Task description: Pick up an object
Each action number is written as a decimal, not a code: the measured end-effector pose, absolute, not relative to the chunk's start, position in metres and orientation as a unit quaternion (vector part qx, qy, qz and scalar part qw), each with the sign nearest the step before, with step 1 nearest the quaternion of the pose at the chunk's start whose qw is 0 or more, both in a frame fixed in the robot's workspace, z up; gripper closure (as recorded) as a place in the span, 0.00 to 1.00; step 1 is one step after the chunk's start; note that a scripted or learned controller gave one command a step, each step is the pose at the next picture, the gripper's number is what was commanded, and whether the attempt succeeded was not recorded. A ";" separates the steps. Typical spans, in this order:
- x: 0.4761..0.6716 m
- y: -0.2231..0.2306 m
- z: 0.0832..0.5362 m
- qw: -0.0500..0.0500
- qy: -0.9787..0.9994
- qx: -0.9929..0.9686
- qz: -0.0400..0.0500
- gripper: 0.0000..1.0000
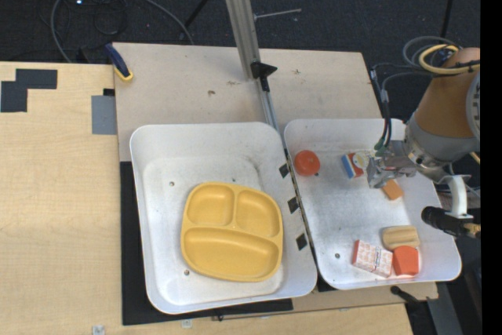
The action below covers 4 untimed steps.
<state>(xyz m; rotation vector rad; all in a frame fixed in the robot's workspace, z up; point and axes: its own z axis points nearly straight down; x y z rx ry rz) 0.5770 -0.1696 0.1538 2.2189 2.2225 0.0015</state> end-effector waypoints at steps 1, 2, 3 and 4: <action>0.588 -0.172 0.205 0.002 0.708 0.706 0.001 1.00; 0.588 -0.172 0.203 -0.001 0.708 0.706 0.000 1.00; 0.591 -0.113 0.214 -0.002 0.709 0.705 0.000 1.00; 0.602 -0.055 0.214 -0.001 0.709 0.705 0.000 1.00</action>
